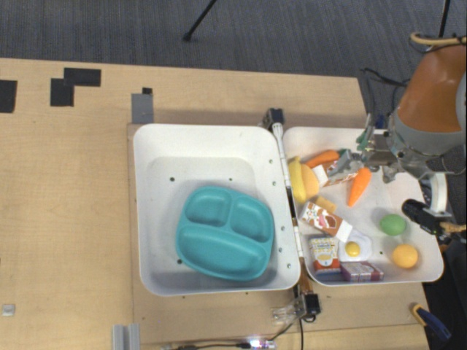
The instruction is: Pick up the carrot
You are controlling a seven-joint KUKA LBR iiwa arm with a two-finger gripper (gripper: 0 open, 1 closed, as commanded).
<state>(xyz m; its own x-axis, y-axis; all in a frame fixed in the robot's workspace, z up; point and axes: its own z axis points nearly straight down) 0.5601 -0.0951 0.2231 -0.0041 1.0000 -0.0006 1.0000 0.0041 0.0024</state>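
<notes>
So the small orange tapered plastic carrot sits far side of the right white bin, touching the metal two-finger gripper w/ a narrow gap. Imo center over it before squeezing.

position: one fixed camera above the bench
direction: looks down at a slant, grey floor along the top edge
distance: far enough to take in both white bins, left bin and right bin
arm side: enters from the right
</notes>
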